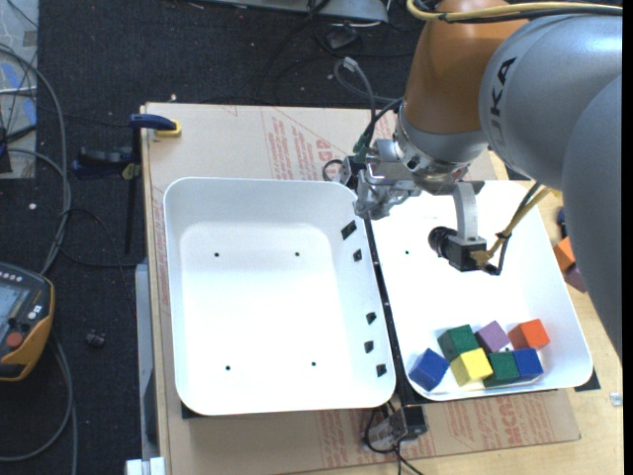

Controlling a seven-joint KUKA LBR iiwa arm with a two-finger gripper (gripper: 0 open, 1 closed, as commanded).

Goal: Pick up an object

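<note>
Presently at the gripper (381,194): hanging over the far left corner of the right bin (425,305), right above the seam with the left bin (257,305). Cannot tell from this slant whether open or closed; nothing visibly held.

Risky to drop straight down from here: probably strikes the two rims at the seam, or closes on bare white floor. Needs a long crossing toward the near end of the right bin first.

More trouble likely on arrival. Packed tight over there, touching side to side, so easy to land on top of a neighbour, shove the whole huddle, or pinch two at once. Harder again along the front row, pressed close to the near wall with little room on the outer side.

Well apart from the gripper, then, in the near right part of the right bin:
- blue cube (428,368) at the left end, closest to the seam and seemingly the most exposed;
- green cube (457,341) just behind it;
- yellow cube (473,365) beside the blue, touching the green;
- purple cube (492,336) further right in the back row;
- orange cube (530,334) at the right end;
- second green cube (504,368) and second blue cube (528,363) in front, by the wall.
</note>
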